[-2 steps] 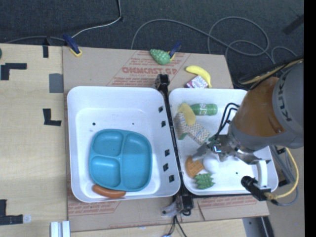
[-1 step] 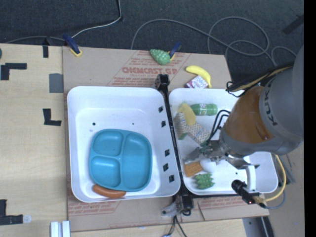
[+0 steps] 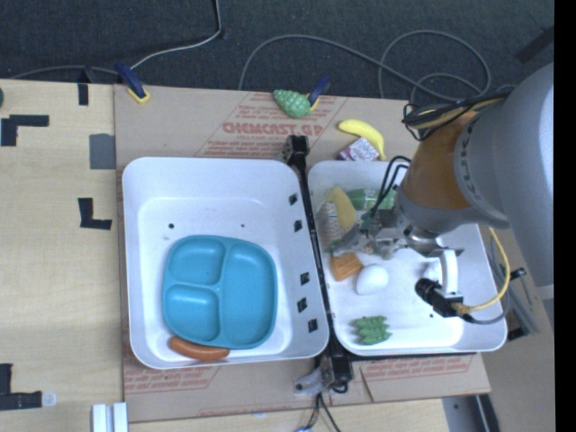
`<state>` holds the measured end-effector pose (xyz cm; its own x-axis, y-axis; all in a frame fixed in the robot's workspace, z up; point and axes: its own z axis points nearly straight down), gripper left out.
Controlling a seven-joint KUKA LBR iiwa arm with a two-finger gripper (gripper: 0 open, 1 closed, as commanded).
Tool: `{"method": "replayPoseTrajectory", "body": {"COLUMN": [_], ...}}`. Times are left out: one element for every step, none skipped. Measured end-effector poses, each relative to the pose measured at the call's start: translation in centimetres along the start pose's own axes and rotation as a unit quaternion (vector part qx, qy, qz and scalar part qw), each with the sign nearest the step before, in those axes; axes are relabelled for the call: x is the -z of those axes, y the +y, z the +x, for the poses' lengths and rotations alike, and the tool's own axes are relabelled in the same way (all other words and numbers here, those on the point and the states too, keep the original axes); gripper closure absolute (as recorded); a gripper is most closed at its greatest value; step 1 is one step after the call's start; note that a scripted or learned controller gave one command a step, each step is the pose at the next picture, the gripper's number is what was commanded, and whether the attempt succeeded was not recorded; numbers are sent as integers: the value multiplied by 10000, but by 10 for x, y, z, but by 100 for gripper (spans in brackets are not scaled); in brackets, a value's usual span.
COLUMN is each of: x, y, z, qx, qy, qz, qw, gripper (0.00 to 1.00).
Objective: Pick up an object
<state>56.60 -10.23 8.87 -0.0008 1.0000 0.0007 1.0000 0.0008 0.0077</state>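
Corn cob point(image 3: 342, 211) in right bin point(image 3: 468, 331), just beside pincer point(image 3: 371, 238)

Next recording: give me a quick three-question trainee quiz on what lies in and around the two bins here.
1. True or false: the blue divided plate lies in the left bin.
2. Which item lies outside both bins on the cardboard? A) white egg B) yellow banana C) green broccoli piece
3. Fill in: the orange sausage lies at the plate's ____ edge, nearest the camera.

Key: 1 true. 2 B; the egg and the broccoli piece lie in the right bin, where the gripper reaches among the clutter. 3 front.
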Motion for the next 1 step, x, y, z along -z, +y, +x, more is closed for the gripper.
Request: {"method": "replayPoseTrajectory", "body": {"x": [-1], "y": [34], "z": [3], "qx": [4], "qy": [0], "qz": [16], "qw": [10000], "gripper": [0]}}
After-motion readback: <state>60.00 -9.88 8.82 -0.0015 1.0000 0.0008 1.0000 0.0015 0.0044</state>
